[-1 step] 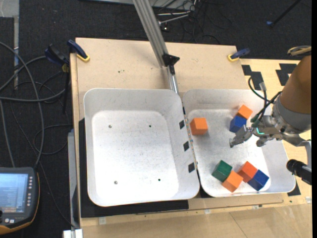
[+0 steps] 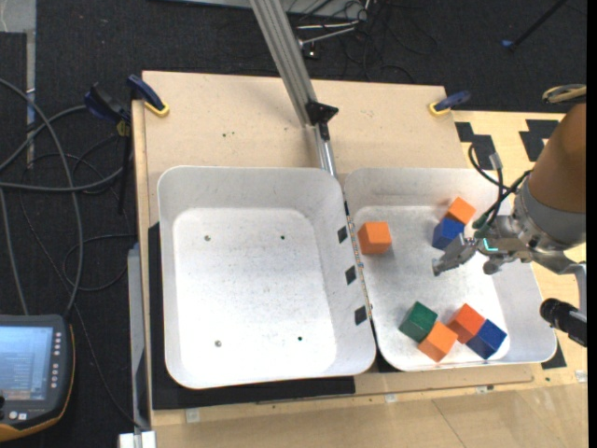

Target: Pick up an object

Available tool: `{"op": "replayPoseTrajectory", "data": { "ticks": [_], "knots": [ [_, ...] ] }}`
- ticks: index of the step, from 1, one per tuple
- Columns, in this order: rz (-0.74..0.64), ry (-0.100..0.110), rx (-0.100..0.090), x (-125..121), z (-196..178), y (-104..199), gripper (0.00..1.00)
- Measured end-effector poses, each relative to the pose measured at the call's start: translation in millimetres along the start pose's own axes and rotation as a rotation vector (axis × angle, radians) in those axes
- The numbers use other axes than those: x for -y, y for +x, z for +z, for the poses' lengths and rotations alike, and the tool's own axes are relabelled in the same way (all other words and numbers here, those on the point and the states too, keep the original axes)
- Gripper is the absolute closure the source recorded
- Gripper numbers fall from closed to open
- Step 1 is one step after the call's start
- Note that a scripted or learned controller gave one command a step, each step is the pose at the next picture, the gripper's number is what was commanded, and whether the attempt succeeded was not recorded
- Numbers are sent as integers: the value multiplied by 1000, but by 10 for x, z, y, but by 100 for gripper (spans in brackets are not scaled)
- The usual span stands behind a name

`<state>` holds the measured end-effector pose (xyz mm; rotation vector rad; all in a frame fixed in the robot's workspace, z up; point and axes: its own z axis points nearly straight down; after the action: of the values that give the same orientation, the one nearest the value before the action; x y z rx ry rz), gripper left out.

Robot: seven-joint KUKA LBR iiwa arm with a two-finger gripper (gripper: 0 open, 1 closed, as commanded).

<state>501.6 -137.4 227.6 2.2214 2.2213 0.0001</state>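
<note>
My gripper [image 2: 464, 266] hangs over the right bin [image 2: 401, 189] toward its right side, open, with nothing between its fingers. A blue cube [image 2: 447, 232] lies just up and left of it, touching an orange cube [image 2: 461, 211] behind. A lone orange cube [image 2: 374, 237] sits near the bin's left wall. At the bin's front lie a green cube [image 2: 419, 321], an orange cube [image 2: 437, 342], a red-orange cube [image 2: 468, 321] and a blue cube [image 2: 486, 338], packed close together.
The left bin [image 2: 187, 250] sits beside the right one. A slanted metal pole [image 2: 284, 49] runs down to the ridge between the bins. The arm's grey body [image 2: 560, 194] covers the right bin's right rim. Blue clamps [image 2: 145, 91] hold the board.
</note>
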Motion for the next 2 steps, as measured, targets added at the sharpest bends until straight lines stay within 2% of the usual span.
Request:
{"op": "replayPoseTrajectory", "data": {
  "ticks": [1,2],
  "knots": [
    [2,7,-1,71,604,-46,0],
    [0,6,-2,77,1175,63,0]
  ]
}}
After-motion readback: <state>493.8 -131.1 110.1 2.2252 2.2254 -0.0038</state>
